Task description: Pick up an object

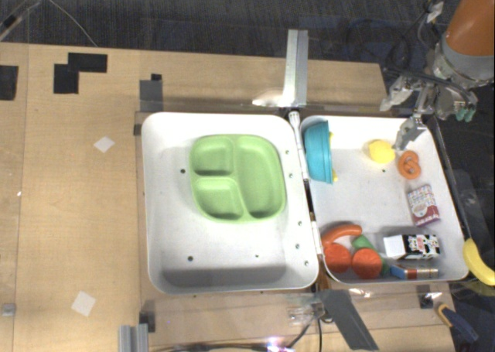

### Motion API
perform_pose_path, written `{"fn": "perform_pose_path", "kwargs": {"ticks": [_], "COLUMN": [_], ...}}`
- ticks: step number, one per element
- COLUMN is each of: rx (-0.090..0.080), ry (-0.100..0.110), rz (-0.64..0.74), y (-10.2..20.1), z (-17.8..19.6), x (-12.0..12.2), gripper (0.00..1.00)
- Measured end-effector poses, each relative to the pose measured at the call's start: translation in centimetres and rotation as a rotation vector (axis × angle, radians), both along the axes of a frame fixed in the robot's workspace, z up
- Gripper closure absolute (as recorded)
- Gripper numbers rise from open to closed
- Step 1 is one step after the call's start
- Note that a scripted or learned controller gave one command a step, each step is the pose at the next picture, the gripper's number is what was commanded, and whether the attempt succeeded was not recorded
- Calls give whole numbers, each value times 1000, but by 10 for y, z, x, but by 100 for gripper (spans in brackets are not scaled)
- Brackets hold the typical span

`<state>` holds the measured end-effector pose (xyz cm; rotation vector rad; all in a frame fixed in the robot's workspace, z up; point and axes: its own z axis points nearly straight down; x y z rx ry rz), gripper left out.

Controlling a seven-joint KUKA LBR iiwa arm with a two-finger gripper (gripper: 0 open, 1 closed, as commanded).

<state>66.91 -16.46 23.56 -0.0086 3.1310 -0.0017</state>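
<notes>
Bench: pale wood bench [69, 211] carries two shallow white bins side by side, seen from above at a slant
Left bin: left bin [166, 188] holds a green divided tray [236, 176] lying flat near its middle, well apart from the arm
Right bin: right bin [348, 188] holds the candidates; blue bowl [318, 151] leans on edge against the dividing wall, yellow ball [380, 151] and orange pretzel-shaped toy [408, 163] sit near the far corner, small packet [422, 203] by the right wall, red and orange play vegetables [352, 250] and a carton [411, 246] crowd the near edge
Arm: enters from the right, orange band [472, 22] above the wrist
Gripper: gripper [407, 135] hangs just above the pretzel toy, beside the ball; nothing seen held, jaw opening cannot be told
Judgement: likely lining up on the loose far-corner items, easier than the packed near edge
</notes>
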Motion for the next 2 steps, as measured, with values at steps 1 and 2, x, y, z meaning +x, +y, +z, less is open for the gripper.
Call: {"fn": "perform_pose_path", "kwargs": {"ticks": [1,2], "rx": [1,-2], "ry": [9,-2], "rz": [9,35], "y": [-36,-42], "z": [-110,-146], "x": [-1,-73], "gripper": [0,0]}}
